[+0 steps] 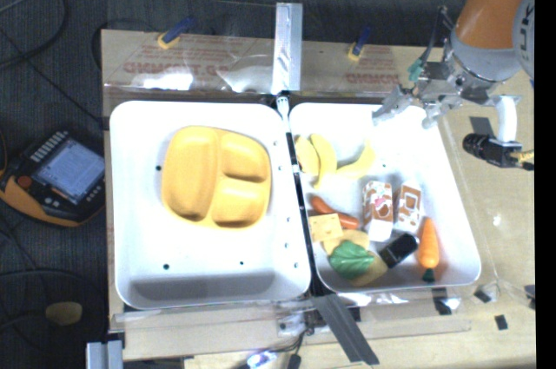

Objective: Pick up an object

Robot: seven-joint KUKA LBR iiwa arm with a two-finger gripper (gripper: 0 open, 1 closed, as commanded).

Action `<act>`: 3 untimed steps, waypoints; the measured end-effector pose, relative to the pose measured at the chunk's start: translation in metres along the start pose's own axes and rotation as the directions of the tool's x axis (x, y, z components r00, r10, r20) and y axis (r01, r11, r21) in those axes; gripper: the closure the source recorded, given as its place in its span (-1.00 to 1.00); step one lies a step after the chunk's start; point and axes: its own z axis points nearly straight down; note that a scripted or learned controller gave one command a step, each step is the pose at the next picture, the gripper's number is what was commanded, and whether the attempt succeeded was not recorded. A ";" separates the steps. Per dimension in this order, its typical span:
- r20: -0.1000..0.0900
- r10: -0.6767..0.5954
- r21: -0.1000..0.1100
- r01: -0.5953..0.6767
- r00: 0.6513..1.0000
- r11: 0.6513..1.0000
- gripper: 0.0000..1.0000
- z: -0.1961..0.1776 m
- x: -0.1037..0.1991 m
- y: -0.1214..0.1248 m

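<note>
A broad orange band (pixel 493 4) is seen on the arm (pixel 499 16), rounded like a barrel, with a darker rim at its top. Below it a pale grey wrist ring (pixel 486 68) is fitted. The claw (pixel 415 108) is built of light grey metal, with thin angular links and small green parts near its base. A white bracket (pixel 506 120) and a black cylindrical fitting (pixel 488 148) are mounted at the side.

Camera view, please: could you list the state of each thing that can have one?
gripper: above the right bin's far edge, holding nothing visible.
yellow tray: lying flat in the left bin.
carrot: lying at the right bin's near right side.
two cartons: lying side by side.
banana: lying near the divider.
</note>
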 end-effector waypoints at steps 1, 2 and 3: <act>0.000 0.071 0.001 -0.071 0.997 0.997 -1.00 0.139 0.015 -0.034; 0.002 -0.040 -0.014 0.040 0.999 0.999 -1.00 0.162 -0.001 -0.061; 0.000 -0.040 -0.016 0.040 0.999 0.999 1.00 0.152 -0.001 -0.060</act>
